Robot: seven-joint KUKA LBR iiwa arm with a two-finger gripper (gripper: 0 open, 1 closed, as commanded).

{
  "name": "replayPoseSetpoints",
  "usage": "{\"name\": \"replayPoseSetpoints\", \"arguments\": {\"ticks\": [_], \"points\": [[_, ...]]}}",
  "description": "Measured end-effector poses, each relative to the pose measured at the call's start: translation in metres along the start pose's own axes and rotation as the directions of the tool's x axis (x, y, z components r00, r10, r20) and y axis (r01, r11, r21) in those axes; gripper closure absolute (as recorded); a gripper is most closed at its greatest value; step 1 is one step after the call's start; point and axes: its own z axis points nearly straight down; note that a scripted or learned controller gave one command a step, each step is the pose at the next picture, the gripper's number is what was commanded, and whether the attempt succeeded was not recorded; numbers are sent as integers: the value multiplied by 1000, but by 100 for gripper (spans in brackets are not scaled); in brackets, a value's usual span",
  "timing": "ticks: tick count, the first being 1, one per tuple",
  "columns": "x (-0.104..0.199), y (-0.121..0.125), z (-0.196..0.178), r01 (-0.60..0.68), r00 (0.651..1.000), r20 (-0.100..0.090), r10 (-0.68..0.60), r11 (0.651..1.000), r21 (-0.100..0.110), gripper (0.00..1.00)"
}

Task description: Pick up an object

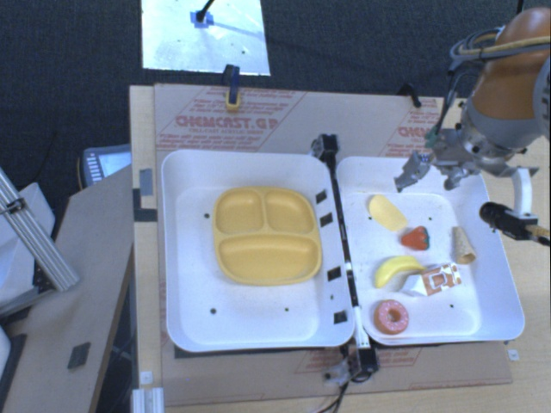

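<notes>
Surface's right bin (495, 304) clusters the toy food, banana (398, 270) included, so your tool (428, 168) hovers over its far edge; grip state unreadable, nothing visibly held.

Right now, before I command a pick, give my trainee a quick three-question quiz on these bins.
1. True or false: the yellow divided tray lies in the left bin.
2. Which item lies nearest the right bin's front edge? A) banana B) pink donut C) strawberry
3. Fill in: the gripper hangs over the right bin's ____ edge.

Key: 1 true; 2 B; 3 back.
</notes>
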Motion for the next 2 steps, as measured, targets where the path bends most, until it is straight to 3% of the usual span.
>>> {"name": "replayPoseSetpoints", "arguments": {"ticks": [1, 2], "points": [[0, 2, -7, 2, 1000, 1, -2, 1000, -12, 0], [7, 10, 42, 5, 1000, 1, -5, 1000, -11, 0]]}}
